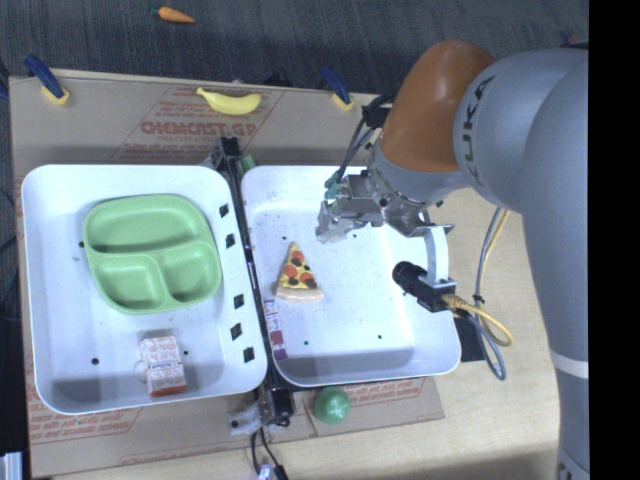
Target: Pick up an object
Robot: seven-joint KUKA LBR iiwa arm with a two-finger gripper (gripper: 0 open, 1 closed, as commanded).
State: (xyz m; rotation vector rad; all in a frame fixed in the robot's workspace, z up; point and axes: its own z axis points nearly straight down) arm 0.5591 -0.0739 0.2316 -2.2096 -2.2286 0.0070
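A toy pizza slice (298, 274) lies flat on the floor of the right bin (350, 358), toward its left side. My gripper (340, 218) hangs over the upper middle of that bin, above and to the right of the slice and apart from it. Nothing shows between its fingertips. In the left bin (50, 298) rests a green divided plate (152, 251), and a small wrapped snack pack (161, 362) lies near the front wall.
A yellow banana (230, 99) lies on the cardboard behind the bins. A green ball (331, 404) sits in front of the right bin. An orange carrot (176, 14) lies on the floor far back. Blue clamps (47, 78) hold the cardboard's back edge.
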